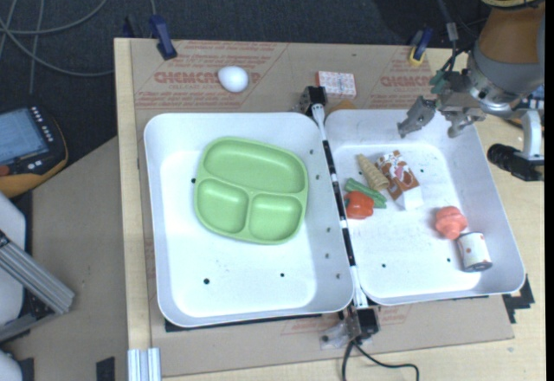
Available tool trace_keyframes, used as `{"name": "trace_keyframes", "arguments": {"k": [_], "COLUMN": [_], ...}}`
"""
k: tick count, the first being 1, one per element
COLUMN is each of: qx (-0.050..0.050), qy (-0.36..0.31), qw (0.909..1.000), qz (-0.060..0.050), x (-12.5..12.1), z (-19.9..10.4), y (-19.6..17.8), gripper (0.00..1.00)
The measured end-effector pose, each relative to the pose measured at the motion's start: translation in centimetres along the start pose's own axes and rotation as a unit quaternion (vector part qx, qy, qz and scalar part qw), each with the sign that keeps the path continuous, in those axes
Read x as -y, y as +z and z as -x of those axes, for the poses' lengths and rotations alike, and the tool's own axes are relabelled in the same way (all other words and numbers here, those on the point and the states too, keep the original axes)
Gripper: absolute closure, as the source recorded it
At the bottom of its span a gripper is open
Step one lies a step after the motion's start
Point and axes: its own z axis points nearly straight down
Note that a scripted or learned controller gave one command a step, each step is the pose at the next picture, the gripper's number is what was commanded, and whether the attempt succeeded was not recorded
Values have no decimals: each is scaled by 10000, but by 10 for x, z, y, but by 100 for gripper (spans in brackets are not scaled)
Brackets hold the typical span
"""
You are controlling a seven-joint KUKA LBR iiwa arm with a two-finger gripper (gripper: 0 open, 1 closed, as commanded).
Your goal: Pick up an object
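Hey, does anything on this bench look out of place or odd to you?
Two things sit outside the bins: a white egg-shaped object and a small patterned block lie on the board behind them. In the right bin, the small can lies on its side. The green divided plate sits slightly askew.
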Motion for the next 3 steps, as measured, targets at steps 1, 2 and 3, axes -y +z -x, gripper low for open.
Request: {"name": "trace_keyframes", "arguments": {"k": [1,2,3], "qx": [-1,1,-4], "qy": [3,4,-7], "qw": [10000,10000,10000], "qz": [-3,14,8], "x": [18,17,9], "z": [-2,-2,-79], "y": [124,113,12], "gripper": [0,100,100]}}
